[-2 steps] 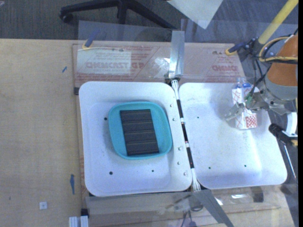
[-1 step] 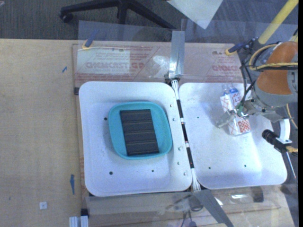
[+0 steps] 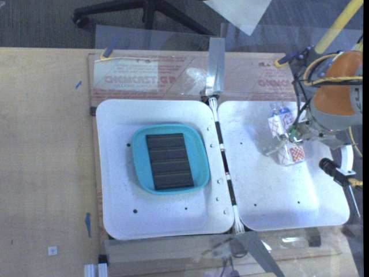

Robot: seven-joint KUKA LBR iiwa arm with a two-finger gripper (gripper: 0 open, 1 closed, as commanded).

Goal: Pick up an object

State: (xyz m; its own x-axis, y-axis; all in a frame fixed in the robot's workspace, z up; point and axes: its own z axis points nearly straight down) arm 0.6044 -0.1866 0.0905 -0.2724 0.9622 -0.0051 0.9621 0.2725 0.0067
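At the right of the frame, the fingers of the gripper reach down into the right bin among a small clutter of packets; whether they are spread or closed cannot be told, since the tips blur into the wrappers. The likeliest target is the small carton with blue print, just above the tips, or the red-checked packet just below them; both lie in the upper right part of that bin, touching or nearly touching one another. The risk, as I judge it, is that the tips close between the two light packets and pinch neither, or nudge one aside so it slides on the smooth white floor; a crinkly clear wrapper there could also slip free on lifting. Further out, the left bin holds a teal tray with a dark ribbed block in it, well apart and no obstacle. Beyond the bins lies the wooden table.
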